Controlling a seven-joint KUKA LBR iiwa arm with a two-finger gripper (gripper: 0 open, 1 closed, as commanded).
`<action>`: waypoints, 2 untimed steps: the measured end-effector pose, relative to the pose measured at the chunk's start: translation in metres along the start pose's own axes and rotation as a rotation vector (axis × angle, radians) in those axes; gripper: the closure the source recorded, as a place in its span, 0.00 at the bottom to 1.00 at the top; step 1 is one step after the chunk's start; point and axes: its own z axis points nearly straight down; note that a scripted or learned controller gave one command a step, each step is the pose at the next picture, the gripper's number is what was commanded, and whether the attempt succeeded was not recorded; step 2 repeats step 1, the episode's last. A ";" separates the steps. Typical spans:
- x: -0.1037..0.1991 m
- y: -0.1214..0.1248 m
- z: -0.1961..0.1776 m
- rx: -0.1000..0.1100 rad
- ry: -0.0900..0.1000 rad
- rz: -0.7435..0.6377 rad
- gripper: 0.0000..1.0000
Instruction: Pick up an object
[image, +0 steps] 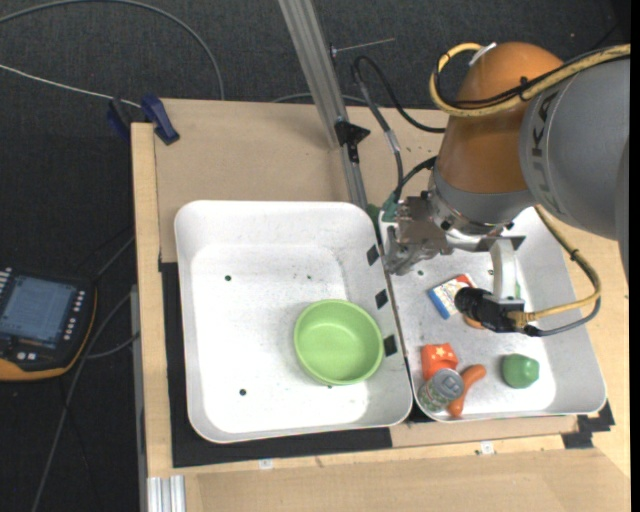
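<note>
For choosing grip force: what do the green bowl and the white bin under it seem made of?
Green bowl: probably plastic, smooth and slightly glossy; even colour, soft sheen inside. White bin: likely moulded plastic, matte; rounded corners, faintly speckled floor.

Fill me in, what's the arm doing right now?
The arm reaches in from the right with its gripper down at the right bin's left side, close to the wall between the bins. No object can be seen in its grasp. A blue-and-white box, orange block, green ball and orange carrot-like piece lie loose nearer the front of that bin. A green bowl sits in the left bin.
</note>
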 end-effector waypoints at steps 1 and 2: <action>0.049 0.009 0.018 0.001 0.000 0.000 1.00; 0.049 0.009 0.018 0.001 0.000 0.000 1.00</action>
